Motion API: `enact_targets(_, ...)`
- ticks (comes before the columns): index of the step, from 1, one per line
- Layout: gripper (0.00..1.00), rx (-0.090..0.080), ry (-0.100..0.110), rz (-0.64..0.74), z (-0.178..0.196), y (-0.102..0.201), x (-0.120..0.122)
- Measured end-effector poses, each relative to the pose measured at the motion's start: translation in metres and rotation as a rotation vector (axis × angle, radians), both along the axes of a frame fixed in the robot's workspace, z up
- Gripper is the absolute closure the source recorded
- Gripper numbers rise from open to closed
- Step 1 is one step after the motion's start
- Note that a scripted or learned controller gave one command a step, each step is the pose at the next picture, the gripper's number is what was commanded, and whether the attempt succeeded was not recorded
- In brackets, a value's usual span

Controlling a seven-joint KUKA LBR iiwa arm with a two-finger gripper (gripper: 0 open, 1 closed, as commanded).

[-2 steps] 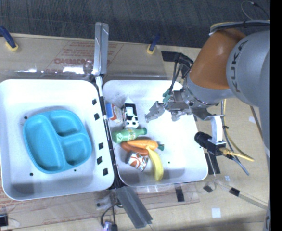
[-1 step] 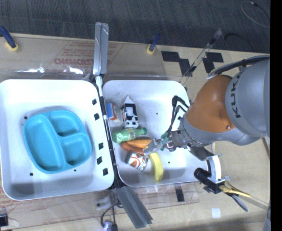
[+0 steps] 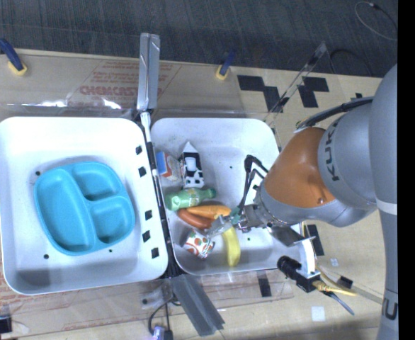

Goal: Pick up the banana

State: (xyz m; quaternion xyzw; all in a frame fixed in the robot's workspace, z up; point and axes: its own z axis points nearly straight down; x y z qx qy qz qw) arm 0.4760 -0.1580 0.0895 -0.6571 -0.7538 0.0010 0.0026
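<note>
While I'm watching the right bin (image 3: pixel 264 137) | banana (image 3: pixel 232 247) is lying near its front wall, just right of the small printed carton (image 3: pixel 200 245) | gripper (image 3: pixel 226 223) is hovering just above the banana, beside the carrot (image 3: pixel 202 213) | I cannot tell its finger state

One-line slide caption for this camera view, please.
Grey KUKA arm's gripper low in right white bin beside yellow banana; blue divided plastic tray in left bin.
</note>
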Motion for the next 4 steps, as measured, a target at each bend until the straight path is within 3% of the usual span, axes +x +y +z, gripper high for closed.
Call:
enact_targets(1, 1.0, 0.0, 0.003, 0.005, 0.008, 0.0, 0.0)
enact_targets(2, 1.0, -0.002, -0.001, -0.076, 0.094, 0.023, 0.025)
enact_targets(3, 0.0, -0.002, -0.001, -0.076, 0.094, 0.023, 0.025)
enact_targets(4, 0.0, 0.0, 0.0, -0.103, 0.0, 0.001, 0.0)
